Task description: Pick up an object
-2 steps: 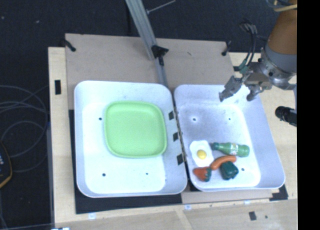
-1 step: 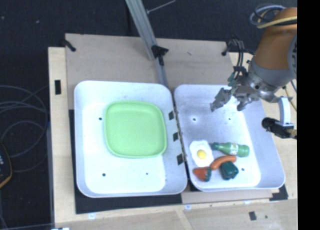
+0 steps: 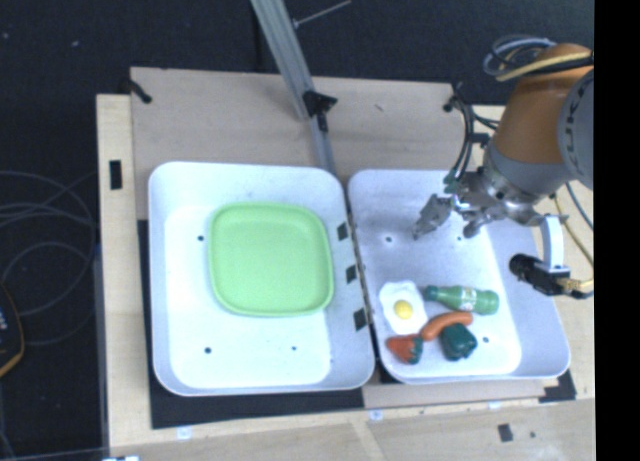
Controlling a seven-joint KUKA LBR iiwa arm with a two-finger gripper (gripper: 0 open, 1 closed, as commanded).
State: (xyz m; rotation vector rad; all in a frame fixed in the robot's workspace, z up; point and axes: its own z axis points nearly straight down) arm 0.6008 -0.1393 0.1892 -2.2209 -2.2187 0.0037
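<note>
Nearest the camera, at the front of the right bin (image 3: 540, 349), lay a cluster of toy foods: a red piece (image 3: 405, 349), a fried egg (image 3: 402, 307) just behind it, an orange sausage (image 3: 445, 325), a dark green pepper (image 3: 458, 343) and a green bottle (image 3: 462, 298) lying on its side; the sausage sat between bottle and pepper, the egg just left of the bottle's neck; none of these pieces was between the fingers. Left bin (image 3: 180, 249) carried a light green plate (image 3: 270, 257), set flat near its middle; both bins stood side by side on the pale worktop (image 3: 400, 119), touching along their inner edges. Arm (image 3: 540, 129), grey with an orange band, reached in from the right, its hand (image 3: 452, 219) poised over the rear part of the right bin, well apart from the foods; fingers (image 3: 432, 217) spread apart, gripping nothing. Grey pole (image 3: 285, 39) rose slantwise from the rear of the worktop, behind the junction of the bins.
</note>
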